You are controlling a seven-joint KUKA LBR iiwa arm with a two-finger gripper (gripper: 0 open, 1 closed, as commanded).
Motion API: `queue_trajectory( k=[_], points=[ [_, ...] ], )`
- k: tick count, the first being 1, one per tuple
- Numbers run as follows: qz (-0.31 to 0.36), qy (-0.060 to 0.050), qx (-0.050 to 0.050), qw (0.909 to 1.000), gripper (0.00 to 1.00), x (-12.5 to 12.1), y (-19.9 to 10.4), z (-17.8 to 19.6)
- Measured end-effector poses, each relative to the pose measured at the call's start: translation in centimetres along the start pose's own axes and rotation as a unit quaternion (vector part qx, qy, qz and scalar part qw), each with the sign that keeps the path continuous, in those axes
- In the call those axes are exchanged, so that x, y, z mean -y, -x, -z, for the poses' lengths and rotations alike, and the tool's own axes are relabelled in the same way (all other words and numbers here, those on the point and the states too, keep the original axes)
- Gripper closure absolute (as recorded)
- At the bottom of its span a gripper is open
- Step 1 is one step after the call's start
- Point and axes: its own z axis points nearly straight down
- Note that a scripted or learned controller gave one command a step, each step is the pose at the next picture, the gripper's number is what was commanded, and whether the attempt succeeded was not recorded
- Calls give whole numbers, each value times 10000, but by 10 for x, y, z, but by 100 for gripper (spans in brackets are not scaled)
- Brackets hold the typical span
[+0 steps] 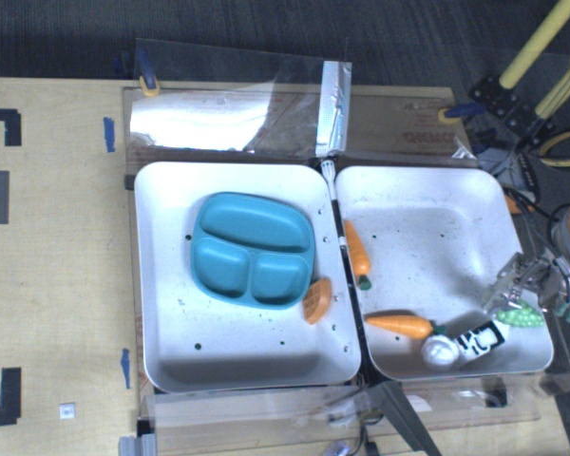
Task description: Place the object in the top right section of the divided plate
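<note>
One bottle (461,344), two carrots (399,325) (357,252) — one plate (252,249).

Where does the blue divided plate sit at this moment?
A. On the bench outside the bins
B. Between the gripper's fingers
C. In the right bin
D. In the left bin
D: the blue divided plate lies flat on the floor of the left bin, beside a small orange piece.

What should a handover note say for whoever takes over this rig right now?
Gripper: at the right bin's right edge, over a green item; finger state unclear.
Plate: blue, in the left bin, all sections bare.
Orange piece: in the left bin, against the plate's lower right rim.
Two carrots and a black-and-white item: in the right bin.
Done: nothing placed.
Left: grasp an object, set it in the plate's top right section.
</note>
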Motion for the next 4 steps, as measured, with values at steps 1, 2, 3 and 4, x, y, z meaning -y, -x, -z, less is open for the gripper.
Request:
queue_trajectory(
  k=[1, 2, 3, 4],
  points=[
    [-12, 10, 19, 10000, 100, -1, 2, 9],
    [-23, 21, 39, 10000, 100, -1, 3, 18],
    [2395, 2, -3, 9709, 100, 0, -1, -28],
    [2381, 5, 24, 9712, 100, -1, 1, -19]
  ],
)
